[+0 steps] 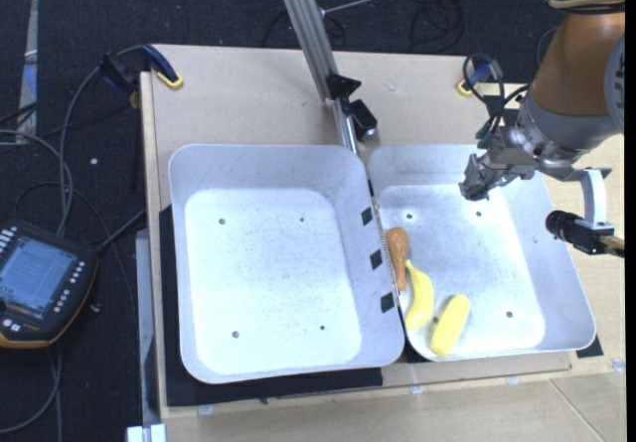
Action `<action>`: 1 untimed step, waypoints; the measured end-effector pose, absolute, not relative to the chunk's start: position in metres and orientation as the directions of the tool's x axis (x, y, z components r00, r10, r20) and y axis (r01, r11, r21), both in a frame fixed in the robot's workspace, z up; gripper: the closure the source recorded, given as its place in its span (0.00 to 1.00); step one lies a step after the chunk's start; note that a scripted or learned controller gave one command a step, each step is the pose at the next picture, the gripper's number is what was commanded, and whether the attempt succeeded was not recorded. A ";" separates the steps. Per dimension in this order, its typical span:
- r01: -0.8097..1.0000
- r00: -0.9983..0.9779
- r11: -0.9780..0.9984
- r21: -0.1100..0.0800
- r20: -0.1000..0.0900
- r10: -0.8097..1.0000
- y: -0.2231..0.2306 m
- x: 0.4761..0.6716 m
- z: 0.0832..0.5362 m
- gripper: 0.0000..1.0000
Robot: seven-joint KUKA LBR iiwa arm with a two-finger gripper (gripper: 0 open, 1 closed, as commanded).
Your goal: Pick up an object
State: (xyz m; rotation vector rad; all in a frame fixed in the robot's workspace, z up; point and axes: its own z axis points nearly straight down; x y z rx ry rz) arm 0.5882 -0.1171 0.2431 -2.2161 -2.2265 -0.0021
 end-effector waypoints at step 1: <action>1.000 -0.004 0.004 0.000 0.001 1.000 -0.070 0.589 0.240 1.00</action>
